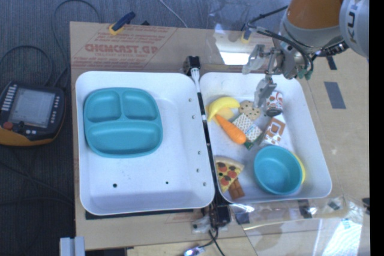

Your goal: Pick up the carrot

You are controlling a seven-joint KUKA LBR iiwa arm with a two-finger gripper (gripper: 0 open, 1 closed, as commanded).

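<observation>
Light wooden bench (336,123) bearing two shallow white plastic bins side by side: left bin (144,195), right bin (312,129), touching along black centre seam. Brown cardboard sheet (120,48) lying beneath left bin.

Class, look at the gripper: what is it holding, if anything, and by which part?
Nothing. The gripper hangs above the right bin; the carrot lies loose there.

An orange carrot (231,128), yellow banana (222,107), checkered box (246,124) and blue bowl (276,169) share the white bin (321,180).

left bin (180,189): tray (123,122) | right bin (315,129): carrot (231,128) (banana (222,107) behind), bowl (277,169) right, pizza (228,172) in front
</observation>
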